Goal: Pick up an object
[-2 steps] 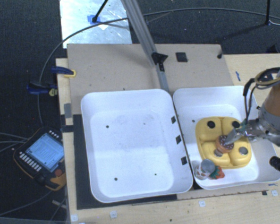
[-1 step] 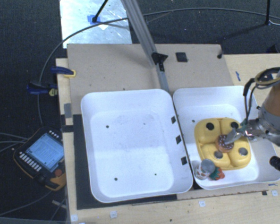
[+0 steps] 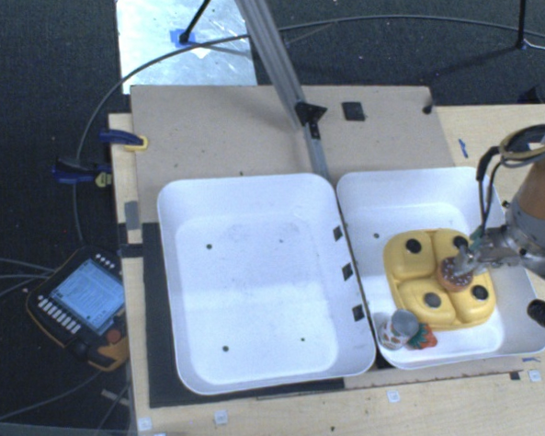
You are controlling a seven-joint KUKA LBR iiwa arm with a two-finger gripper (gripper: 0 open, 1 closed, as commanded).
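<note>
A yellow plastic toy with dark round spots lies in the right bin, toward its near side. The hand sits down on the toy's top; whether it is open or closed cannot be told. A small grey-and-orange object lies just beside the toy at the bin's near-left corner. The left bin adjoins on the tabletop.

Two white bins sit side by side; the right bin holds a yellow lumpy object and a small grey-and-orange item near its front corner, and the gripper rests down on the yellow object's top
</note>
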